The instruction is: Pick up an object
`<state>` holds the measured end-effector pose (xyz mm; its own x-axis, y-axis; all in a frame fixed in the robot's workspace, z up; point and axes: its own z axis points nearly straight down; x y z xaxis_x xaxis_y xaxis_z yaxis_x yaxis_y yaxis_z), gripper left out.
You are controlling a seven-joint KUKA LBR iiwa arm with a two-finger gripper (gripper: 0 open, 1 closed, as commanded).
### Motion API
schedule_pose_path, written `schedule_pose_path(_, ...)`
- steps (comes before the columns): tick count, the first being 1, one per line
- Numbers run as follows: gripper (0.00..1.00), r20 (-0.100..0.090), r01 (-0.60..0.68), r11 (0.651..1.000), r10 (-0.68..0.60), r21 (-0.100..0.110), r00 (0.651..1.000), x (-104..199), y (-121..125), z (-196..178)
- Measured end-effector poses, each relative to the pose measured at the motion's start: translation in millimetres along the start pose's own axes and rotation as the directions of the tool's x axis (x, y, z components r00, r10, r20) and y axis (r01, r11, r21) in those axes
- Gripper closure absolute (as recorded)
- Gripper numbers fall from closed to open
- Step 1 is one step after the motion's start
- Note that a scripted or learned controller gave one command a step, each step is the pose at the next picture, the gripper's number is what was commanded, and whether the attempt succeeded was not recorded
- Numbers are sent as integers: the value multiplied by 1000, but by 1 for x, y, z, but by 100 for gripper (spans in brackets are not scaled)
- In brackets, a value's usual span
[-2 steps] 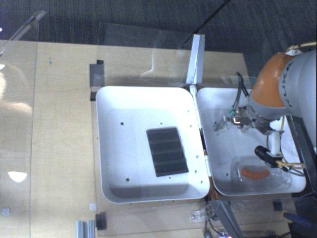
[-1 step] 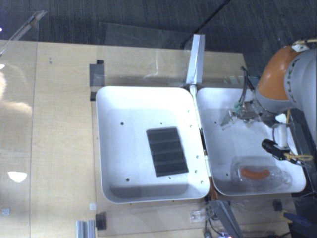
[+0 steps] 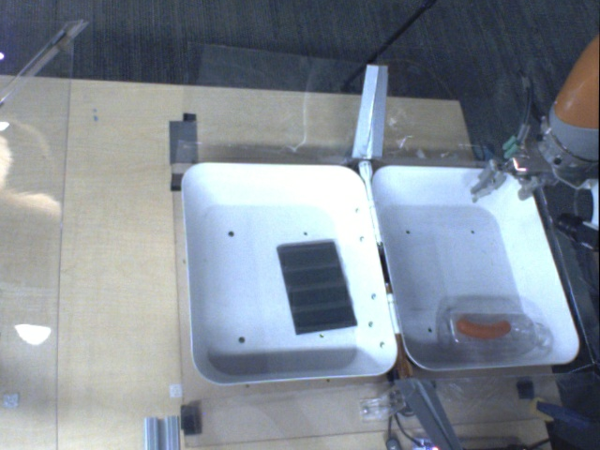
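Nearest the camera, along the bottom edge of the pale wooden bench (image 3: 103,345): small metal brackets and dark cables (image 3: 417,420) below the gap between the bins.

Two shallow white bins side by side on the bench, touching along a central seam.

Left white bin (image 3: 216,251): flat dark grey rectangular ribbed pad (image 3: 316,286) lying slightly tilted, in the right half of the floor toward the near wall. Small dark holes dotted across the floor.

Right white bin (image 3: 441,223): clear plastic rounded container (image 3: 492,328) lying on its side in the near right corner, with an orange-red elongated object (image 3: 482,327) visible inside it. Container resting on the bin floor, close to the near wall, well apart from the gripper.

Grey metal upright strip (image 3: 372,111) standing at the far end of the seam between the bins. Small black clamp block (image 3: 184,143) beside the far left corner of the left bin.

Grey robot arm with an orange band (image 3: 579,97) entering from the right edge, above the far right corner of the right bin. Two-finger metal gripper (image 3: 506,174) over the far right rim of that bin, grey tips spread apart, nothing between them.

Dark carpeted floor (image 3: 234,7) beyond the bench.
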<state>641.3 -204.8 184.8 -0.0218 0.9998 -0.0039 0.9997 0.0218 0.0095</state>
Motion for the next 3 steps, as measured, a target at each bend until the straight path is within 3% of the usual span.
schedule_pose_path(1, 0, -4, 69, 998, -69, -3, 998, 96, -63, 94)
schedule_pose_path(2, 0, -3, 160, 987, -160, 1, 987, 98, -39, 93)
schedule_pose_path(3, 0, -2, 106, 994, -106, 3, 994, 106, 31, 96)
